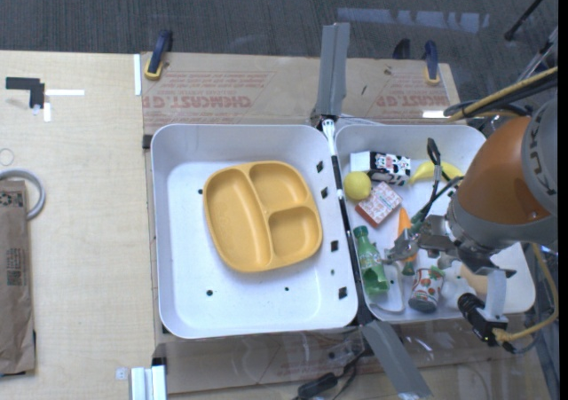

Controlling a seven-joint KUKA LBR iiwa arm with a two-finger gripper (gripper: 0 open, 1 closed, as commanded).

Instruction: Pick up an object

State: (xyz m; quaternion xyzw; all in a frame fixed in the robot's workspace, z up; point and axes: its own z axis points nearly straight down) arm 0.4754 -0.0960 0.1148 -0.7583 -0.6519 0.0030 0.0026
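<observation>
Tool (404, 246) position: low over the right white shallow bin (461, 134), just right of the green plastic bottle (368, 261) that lies along that bin's left wall. Finger state cannot be determined; the metal parts blur together. Behind the bottle lie a yellow lemon (357, 185) and a red-and-white checked packet (380, 203). A small printed can (425, 288) stands right of the bottle, near the front wall. A black-and-white carton (390, 164) and a yellow banana (437, 171) lie farther back. Left of the bottle, the left white bin (177, 292) carries a yellow three-compartment plastic plate (263, 215). Both bins rest on the desk (80, 212).
</observation>
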